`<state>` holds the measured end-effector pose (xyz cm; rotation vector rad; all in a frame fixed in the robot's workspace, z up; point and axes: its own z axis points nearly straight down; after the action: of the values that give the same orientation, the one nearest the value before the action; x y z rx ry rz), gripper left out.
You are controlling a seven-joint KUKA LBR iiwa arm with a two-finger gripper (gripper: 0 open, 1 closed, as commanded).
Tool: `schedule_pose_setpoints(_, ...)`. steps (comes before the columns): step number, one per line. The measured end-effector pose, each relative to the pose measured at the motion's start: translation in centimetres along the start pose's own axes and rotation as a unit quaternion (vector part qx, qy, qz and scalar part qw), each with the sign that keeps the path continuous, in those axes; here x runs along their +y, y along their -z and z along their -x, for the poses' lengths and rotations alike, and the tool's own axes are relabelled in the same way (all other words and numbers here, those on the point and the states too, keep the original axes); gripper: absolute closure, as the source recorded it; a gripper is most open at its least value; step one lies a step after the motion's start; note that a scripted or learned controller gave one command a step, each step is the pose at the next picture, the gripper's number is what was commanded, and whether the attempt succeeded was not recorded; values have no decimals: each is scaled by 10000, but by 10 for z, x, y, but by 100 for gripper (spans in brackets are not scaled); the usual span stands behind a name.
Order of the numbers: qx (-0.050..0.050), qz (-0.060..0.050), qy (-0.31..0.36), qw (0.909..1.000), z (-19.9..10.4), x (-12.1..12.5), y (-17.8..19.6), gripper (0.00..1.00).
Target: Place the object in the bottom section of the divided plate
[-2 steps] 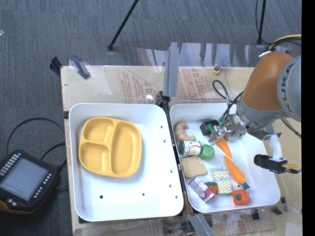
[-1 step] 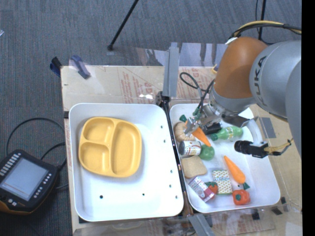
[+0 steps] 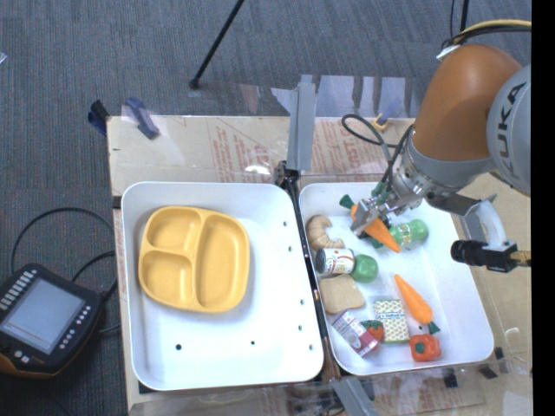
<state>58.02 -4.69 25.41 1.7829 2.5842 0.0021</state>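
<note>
End effector (image 3: 375, 215) grips a toy carrot (image 3: 381, 235), long axis running 10 to 4 o'clock; the divided plate (image 3: 195, 258) lies toward 9 o'clock

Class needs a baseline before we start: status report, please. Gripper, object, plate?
Gripper over right bin, at a carrot; grip unconfirmed. Yellow plate in left bin, nothing on it. Other toys crowd the carrot.

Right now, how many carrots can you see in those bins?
2. One carrot is at the gripper near the right bin's top; the other carrot lies lower right. More could be hidden under the arm.
</note>
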Motion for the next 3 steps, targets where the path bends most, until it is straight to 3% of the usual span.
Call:
schedule_pose_setpoints(1, 0, -3, 713, 9975, 14, 45, 82, 100)
schedule_pose_setpoints(2, 38, -52, 2228, 9748, -28, 50, -72, 100)
schedule_pose_setpoints(3, 29, -21, 3812, 9245, -27, 13, -68, 100)
